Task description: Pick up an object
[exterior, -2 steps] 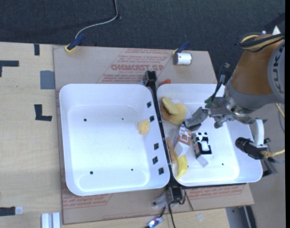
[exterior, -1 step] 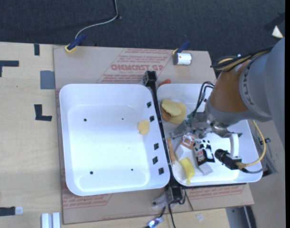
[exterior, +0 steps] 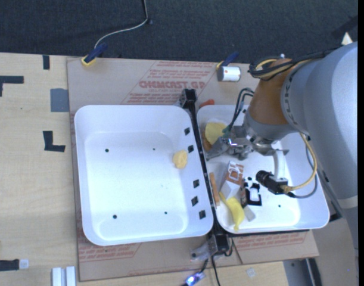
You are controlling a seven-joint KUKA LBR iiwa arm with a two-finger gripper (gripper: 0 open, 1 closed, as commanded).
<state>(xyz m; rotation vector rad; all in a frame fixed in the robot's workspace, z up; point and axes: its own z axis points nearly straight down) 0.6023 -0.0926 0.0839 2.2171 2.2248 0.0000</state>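
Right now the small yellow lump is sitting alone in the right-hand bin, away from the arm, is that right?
Not quite. The camera view shows the small yellow lump sitting alone in the left-hand bin, near its right wall, away from the arm.

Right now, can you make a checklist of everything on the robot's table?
Surface: brown board on a pale bench, bearing the left bin and right bin.
Job's things: small yellow lump in the left bin; yellow piece, banana-like thing and a small printed packet in the right bin.
Clutter: white cylinder on the board.
Gripper: gripper low in the right bin; fingers unclear.
Cables: yellow cable along the arm; white wire behind.
Surroundings: dark carpet.
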